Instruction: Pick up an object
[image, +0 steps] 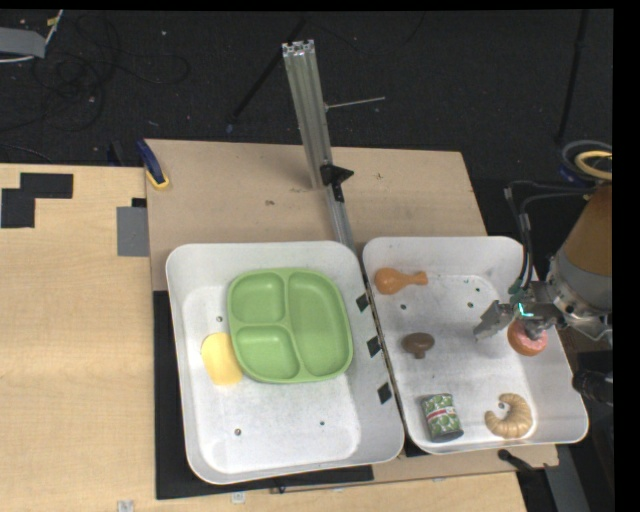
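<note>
Two shallow white bins sit side by side on the worktop (400, 190), and working from the bottom edge of the frame upward, the right bin (470, 250) has the most in it. At its lower right corner lies a tan croissant (510, 415), with a small green can (440, 416) just to its left, both resting loose on the floor of the bin. A little higher, near the middle of that bin, is a brown mushroom-shaped piece (418, 344). Level with it at the right wall is a red-orange round object (528, 339), and the pincer (503, 317) sits right over it, coming in from the right edge of the frame; I'd judge this is the thing it is going for, since it lies nearest the arm's reach. Whether the pincer is apart or clamped I cannot tell from here, nor whether the object is between its tips. Higher still, in the upper left of that bin, lies an orange drumstick-like toy (398, 281). Over in the left bin (200, 440), a green divided plate (290, 326) lies flat in the middle with a yellow lemon (220, 359) touching its left rim. Beyond the bins a metal post (310, 120) rises toward the top of the frame.
</note>
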